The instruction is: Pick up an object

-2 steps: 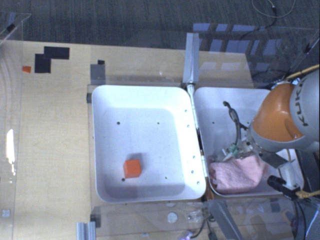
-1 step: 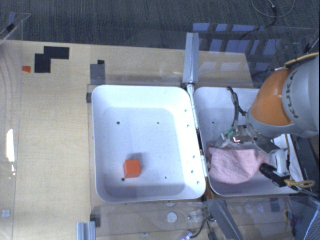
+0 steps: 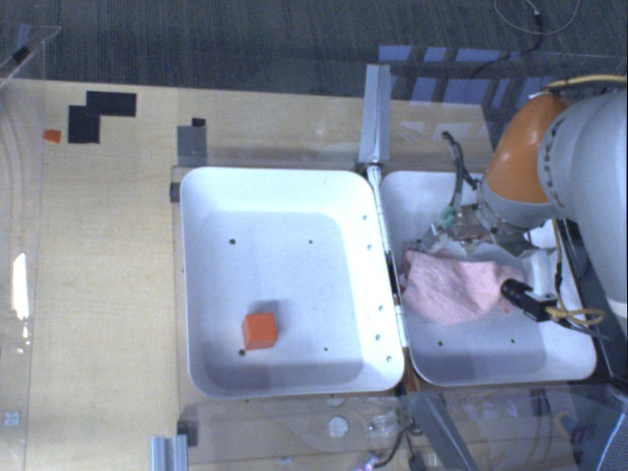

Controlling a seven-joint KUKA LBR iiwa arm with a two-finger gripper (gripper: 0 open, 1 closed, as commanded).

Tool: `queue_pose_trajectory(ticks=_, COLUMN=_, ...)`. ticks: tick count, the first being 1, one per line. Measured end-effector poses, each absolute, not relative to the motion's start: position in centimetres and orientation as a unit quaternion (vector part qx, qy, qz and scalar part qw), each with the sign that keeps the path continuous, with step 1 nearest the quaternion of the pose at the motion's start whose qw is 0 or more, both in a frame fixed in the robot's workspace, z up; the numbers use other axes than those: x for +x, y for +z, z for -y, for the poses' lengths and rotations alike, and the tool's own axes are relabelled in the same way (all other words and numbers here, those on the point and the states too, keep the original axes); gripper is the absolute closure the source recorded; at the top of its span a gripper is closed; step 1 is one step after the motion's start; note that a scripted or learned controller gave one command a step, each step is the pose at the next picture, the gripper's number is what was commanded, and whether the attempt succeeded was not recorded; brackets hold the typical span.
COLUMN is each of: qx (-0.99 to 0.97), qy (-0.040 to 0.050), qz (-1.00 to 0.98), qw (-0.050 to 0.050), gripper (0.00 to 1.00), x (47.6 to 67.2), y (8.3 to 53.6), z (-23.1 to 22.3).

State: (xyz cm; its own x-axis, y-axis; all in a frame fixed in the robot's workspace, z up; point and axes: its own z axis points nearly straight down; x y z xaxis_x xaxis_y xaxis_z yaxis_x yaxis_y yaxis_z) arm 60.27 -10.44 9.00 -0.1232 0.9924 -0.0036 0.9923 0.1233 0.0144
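An orange cube (image 3: pixel 260 331) lies near the front left of the left bin (image 3: pixel 211 283). A crumpled pink cloth (image 3: pixel 446 287) lies in the middle of the right bin (image 3: pixel 491 361). My gripper (image 3: pixel 453 232) hangs low over the right bin, at the far edge of the pink cloth. The grey arm with its orange band (image 3: pixel 520 160) reaches in from the right and hides the far right part of that bin.
A grey metal post (image 3: pixel 375 116) stands behind the gap between the two bins. Black shapes (image 3: pixel 96 114) and a small orange marker (image 3: pixel 52 136) sit on the wooden bench at the far left. The bins' inner walls meet at the middle (image 3: pixel 391 273).
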Motion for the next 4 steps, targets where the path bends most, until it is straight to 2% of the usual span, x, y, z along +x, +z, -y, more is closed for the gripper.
queue_pose_trajectory(ticks=1, qx=0.591, qy=0.0034, qz=-0.807, qw=0.007, gripper=0.0, x=54.5, y=9.1, z=13.2)
queue_pose_trajectory(ticks=2, qx=0.509, qy=0.004, qz=-0.861, qw=0.009, gripper=0.0, x=54.8, y=9.1, z=9.1)
queue_pose_trajectory(ticks=3, qx=0.508, qy=0.0069, qz=-0.861, qw=0.014, gripper=1.0, x=55.2, y=10.5, z=9.0)
queue_pose_trajectory(ticks=4, qx=0.508, qy=0.0069, qz=-0.861, qw=0.014, gripper=0.0, x=55.2, y=10.5, z=9.0)
